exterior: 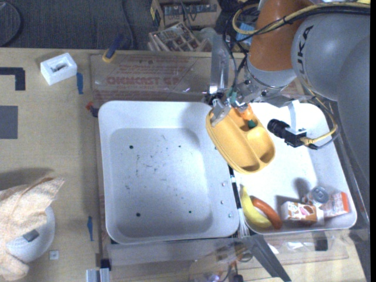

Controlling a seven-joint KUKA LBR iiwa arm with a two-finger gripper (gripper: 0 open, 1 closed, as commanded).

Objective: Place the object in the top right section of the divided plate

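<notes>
Yellow divided plate (242, 141) tilted over right bin (329, 175), fingers (226, 101) pinching its rim, dividers hard to make out

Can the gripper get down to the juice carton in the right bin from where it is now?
Probably yes: the juice carton lies uncovered at the right bin's near edge, though the gripper hovers up by the yellow divided plate.

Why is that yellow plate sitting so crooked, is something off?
Yes. The yellow divided plate is tilted, straddling the wall between the two white bins rather than lying flat in either. A small carrot-like toy rests in its upper section, just under the gripper. The left bin floor is speckled with dark crumbs.
</notes>
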